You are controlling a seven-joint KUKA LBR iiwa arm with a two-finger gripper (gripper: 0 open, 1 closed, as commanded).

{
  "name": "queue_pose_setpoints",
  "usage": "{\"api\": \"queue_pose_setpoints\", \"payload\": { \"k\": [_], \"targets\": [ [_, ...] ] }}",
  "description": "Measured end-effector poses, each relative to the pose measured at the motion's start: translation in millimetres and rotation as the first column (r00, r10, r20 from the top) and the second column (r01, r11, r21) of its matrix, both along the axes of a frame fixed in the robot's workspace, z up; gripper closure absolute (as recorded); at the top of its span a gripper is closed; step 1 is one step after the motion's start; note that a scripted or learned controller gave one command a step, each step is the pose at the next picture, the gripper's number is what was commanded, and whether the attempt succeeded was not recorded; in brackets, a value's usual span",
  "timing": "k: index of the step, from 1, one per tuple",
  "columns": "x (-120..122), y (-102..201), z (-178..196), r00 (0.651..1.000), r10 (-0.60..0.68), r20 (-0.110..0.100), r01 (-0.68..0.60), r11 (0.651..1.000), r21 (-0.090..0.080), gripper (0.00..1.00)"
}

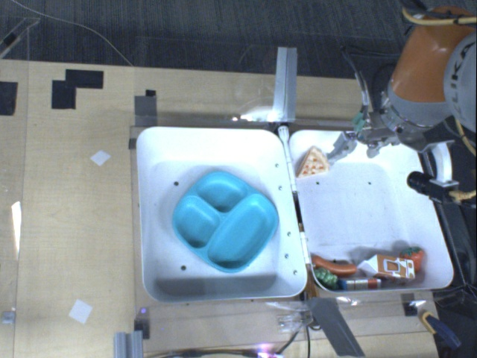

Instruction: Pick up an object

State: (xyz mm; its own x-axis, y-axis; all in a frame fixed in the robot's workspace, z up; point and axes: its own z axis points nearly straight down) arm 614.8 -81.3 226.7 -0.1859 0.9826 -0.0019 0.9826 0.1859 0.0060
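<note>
Two white bins sit side by side on the bench. The left bin (153,200) holds one thing, a blue plate (225,220) with three dips in it, lying flat near the middle. One big dip is at the lower right and two smaller ones are at the top and left.

The right bin (387,222) holds more things. A pizza slice (313,162) toy lies in the top left corner, right beside the wall between the bins. Its point faces up and a bit right, and its wide crust end faces down and left, so its long way runs up and down the bin. Along the bottom wall there is a little pile: an orange carrot (333,264) lying sideways, something green (325,278) tucked under it at the corner, a small brown carton (393,267) tipped on its side, and a red and orange bit (414,258) at the right end (too small to name).

The gripper (344,146) comes in from the right, low over the top edge of the right bin. Its thin grey tip slants down and left toward the pizza slice and stops just beside it. I cannot tell if they touch, or if the gripper is open or closed. Nothing can be seen held in it.
</note>
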Motion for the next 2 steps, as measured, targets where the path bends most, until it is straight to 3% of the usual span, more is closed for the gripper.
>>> {"api": "queue_pose_setpoints", "payload": {
  "k": [1, 2],
  "targets": [
    [-20.4, -6.2, -101.3, 0.999, -0.035, -0.003, 0.035, 0.999, 0.001, 0.00],
    [53.8, -11.9, -138.3, 0.991, 0.135, -0.002, -0.135, 0.991, -0.001, 0.00]
  ]
}}
